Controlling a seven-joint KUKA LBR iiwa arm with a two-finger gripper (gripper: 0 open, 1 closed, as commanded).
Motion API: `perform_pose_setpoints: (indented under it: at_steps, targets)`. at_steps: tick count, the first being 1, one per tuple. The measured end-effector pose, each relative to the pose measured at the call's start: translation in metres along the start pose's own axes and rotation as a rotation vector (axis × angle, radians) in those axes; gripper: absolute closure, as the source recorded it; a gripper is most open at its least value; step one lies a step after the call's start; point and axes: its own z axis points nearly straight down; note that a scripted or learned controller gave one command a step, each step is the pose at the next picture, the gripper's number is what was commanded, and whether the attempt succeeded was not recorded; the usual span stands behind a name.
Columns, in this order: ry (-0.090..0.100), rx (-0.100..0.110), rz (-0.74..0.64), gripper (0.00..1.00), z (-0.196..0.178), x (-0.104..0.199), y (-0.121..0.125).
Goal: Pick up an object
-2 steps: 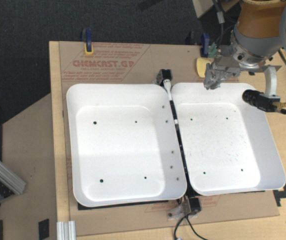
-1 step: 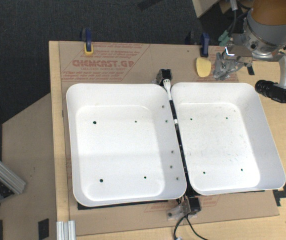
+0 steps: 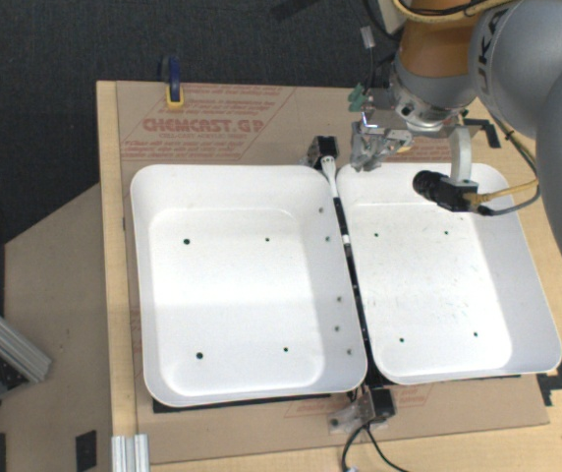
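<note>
Inspection note, taken standing at the bench. The grey arm [image 3: 546, 77], with its orange band [image 3: 438, 28], is reaching in over the far rim of the right bin [image 3: 448, 293]. The gripper [image 3: 371, 155] is hanging at that bin's far left corner, just above the rim. Whether the pincer is standing apart, together or clamped on anything cannot be told from this angle. Where the object to be picked is lying cannot be told either. The floor of the right bin is showing a few small dark dots and fine dark speckling, too small to identify.

The left bin [image 3: 232, 283] is sitting directly beside the right bin, with a black strip [image 3: 348, 264] running between their rims. A small black fitting [image 3: 320, 150] is sitting just left of the right bin's far left corner. A brown board [image 3: 212, 121] with red "CHEMCAST" lettering is lying under the right bin and extending beyond its far side. A blue and yellow clamp [image 3: 173, 79] is standing on the board's far edge, well left of the right bin. A cable connector [image 3: 365, 409] is lying just off the right bin's near left corner.
</note>
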Motion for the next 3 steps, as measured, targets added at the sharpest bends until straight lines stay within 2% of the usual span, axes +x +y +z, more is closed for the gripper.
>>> perform_pose_setpoints:
  at_steps: [1, 2, 3]
  targets:
    - [0.0, -0.024, 0.0, 1.0, -0.153, 0.04, 0.002]
    - [-0.002, -0.001, 0.004, 1.0, -0.055, 0.068, 0.001]
    - [-0.001, -0.006, 0.005, 1.0, -0.085, 0.068, -0.019]
